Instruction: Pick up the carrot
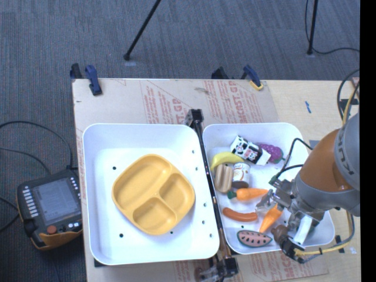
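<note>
The carrot (254, 194) lies flat near the middle of the right bin (247, 126). Its long axis runs almost straight from 9 to 3 o'clock, with the green stub end at 9 and the orange body tapering towards 3. That tapered end comes close to the gripper (276, 211), which hangs just off the carrot at about 4 o'clock. Whether the gripper is released or clenched cannot be told from this angle.

Right by the gripper, at 5 o'clock from the carrot, is a second orange tapered piece (270, 218) (it could pass for another carrot). It is tilted, with its narrow end towards 7 o'clock, and it is unclear whether it is gripped or only lying beside the tool.

At 7 o'clock from the carrot lies one red-orange sausage (239, 214), roughly parallel to it, and beyond that is one watermelon slice (254, 238). At 11 o'clock stand one small can (241, 173) and one tan cylinder (223, 178), both close to the stub end. Further towards 12 are one banana (226, 159), one cow-patterned carton (247, 150) and one purple eggplant (271, 152).

The arm (329, 175) enters from 3 o'clock. There are two bins in all, and the left bin (141, 128) holds one yellow divided plate (154, 194) with three compartments.
</note>
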Available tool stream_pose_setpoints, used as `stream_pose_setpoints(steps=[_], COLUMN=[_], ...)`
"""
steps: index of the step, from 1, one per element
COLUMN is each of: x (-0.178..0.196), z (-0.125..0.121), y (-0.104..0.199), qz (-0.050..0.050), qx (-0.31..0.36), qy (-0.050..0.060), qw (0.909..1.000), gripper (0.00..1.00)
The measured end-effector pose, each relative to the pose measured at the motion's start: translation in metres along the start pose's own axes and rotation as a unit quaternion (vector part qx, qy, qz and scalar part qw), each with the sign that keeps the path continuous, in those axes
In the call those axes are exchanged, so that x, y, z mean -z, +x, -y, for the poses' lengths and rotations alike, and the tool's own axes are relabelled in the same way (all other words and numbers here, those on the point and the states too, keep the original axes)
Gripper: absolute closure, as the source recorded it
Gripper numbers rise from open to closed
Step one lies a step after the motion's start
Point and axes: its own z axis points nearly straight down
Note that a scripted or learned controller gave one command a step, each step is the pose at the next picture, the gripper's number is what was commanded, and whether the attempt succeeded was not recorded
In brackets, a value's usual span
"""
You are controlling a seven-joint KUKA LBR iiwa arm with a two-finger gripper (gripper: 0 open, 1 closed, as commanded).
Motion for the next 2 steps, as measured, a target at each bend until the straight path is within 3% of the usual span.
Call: stream_pose_setpoints(steps=[1,2], x=[0.008,0.069], z=[0.002,0.007], y=[-0.001,0.065], qz=[0.000,-0.002], qx=[0.000,-0.018], qy=[0.006,-0.002], qw=[1.0000,0.9998], gripper=[1.00,1.00])
